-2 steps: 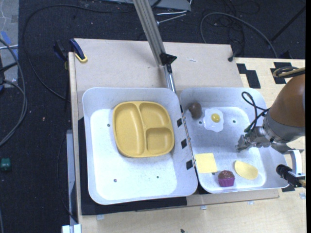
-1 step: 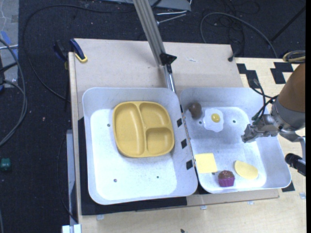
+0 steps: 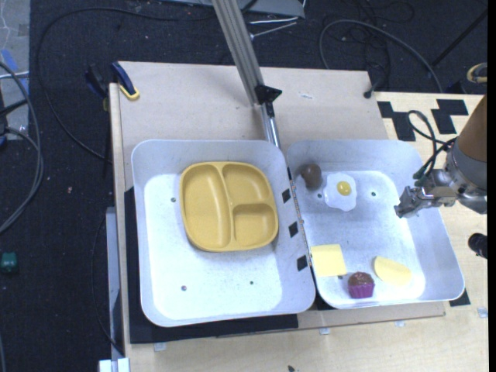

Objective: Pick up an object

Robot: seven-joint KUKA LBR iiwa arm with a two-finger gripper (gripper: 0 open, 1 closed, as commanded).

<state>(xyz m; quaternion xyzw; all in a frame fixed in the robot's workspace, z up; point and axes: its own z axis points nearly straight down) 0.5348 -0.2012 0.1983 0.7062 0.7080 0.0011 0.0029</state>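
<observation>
Here, the hand [image 3: 409, 204] hovers at the right bin's [image 3: 434, 239] right edge; whether it is released or clenched, I cannot tell. Nearest lies a fried egg toy [image 3: 341, 191]; descend squarely over it.

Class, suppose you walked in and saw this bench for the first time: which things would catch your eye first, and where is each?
The yellow divided plate in the left bin stands out most. Next, the small toy foods scattered in the right bin: a fried egg near the back, a purple cupcake at the front. The gripper hangs at that bin's right edge.
</observation>
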